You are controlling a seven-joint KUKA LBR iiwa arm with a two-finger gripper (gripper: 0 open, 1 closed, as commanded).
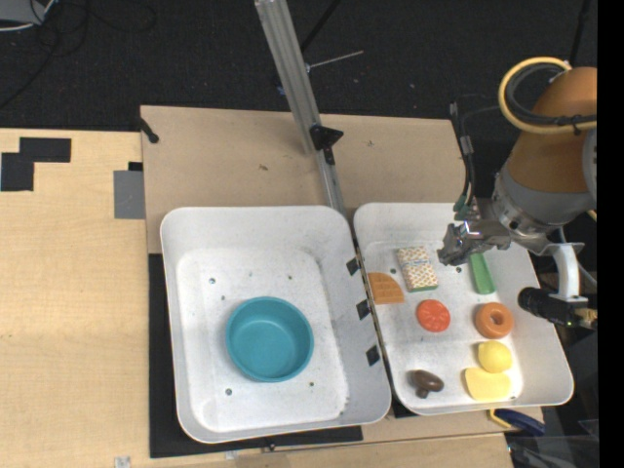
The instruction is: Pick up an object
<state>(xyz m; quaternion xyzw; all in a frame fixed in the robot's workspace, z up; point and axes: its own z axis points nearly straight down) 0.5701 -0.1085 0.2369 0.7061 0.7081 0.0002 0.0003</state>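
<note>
The right bin (390,224) holds several small objects: a patterned green-and-white block (417,268), an orange flat tile (384,289), a red tomato-like ball (433,316), an orange ring (493,321), a yellow lemon shape (494,357), a yellow piece (485,384), a brown piece (425,383) and a green stick (481,272). My gripper (456,247) hangs over the upper part of this bin, just right of the patterned block and left of the green stick. Nothing shows between its fingers.
The left bin (195,242) holds a teal bowl (270,338). A grey metal rail (297,86) slants from the top down to the gap between the bins. The arm's orange band and grey body (551,164) stand over the right bin's far right side.
</note>
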